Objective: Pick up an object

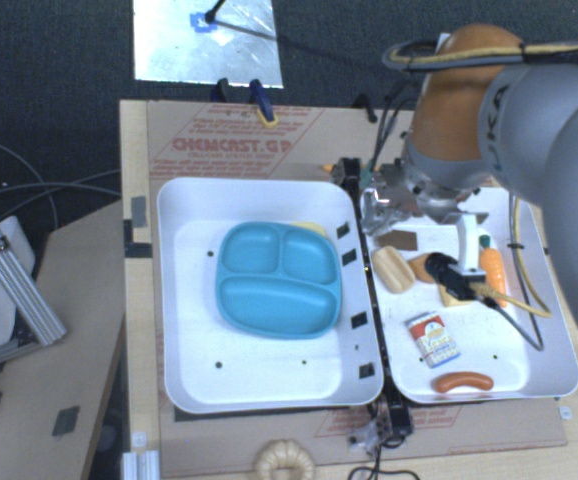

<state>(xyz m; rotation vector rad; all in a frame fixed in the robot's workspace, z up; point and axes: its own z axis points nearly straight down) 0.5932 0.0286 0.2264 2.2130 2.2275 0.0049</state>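
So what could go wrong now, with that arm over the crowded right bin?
The gripper sits by the dividing wall, so it might strike that wall rather than an object. The tan roll and brown block lie close together, so it could nudge one while going for the other. The sausage looks round and may roll.

I've got plenty of open floor in the left bin (184, 268) all around the blue divided plate (279, 278). The right bin (554, 373) is tighter: bread roll (392, 268), small carton (433, 338) and sausage (462, 381) crowd it, with bare floor toward the right wall.
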